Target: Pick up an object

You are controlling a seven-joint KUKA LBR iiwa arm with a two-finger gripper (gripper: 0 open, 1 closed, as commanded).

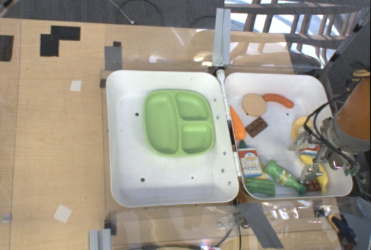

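Light wooden bench (52,144), two shallow white bins side by side, left bin (124,144), right bin (307,89)

**Camera placement: single fixed overhead view**

One camera, mounted above the bench (52,144), looking down at a slant. Frames both white bins: left bin (124,185), right bin (313,83). Medium distance; dark floor along the top edge. Arm (353,115) enters from the right.

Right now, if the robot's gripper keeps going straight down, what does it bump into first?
Most likely the banana at the right bin's right edge. The gripper hangs just above it, beside the green bottle. Depth is hard to judge from above, so it might touch the bottle's tip instead.
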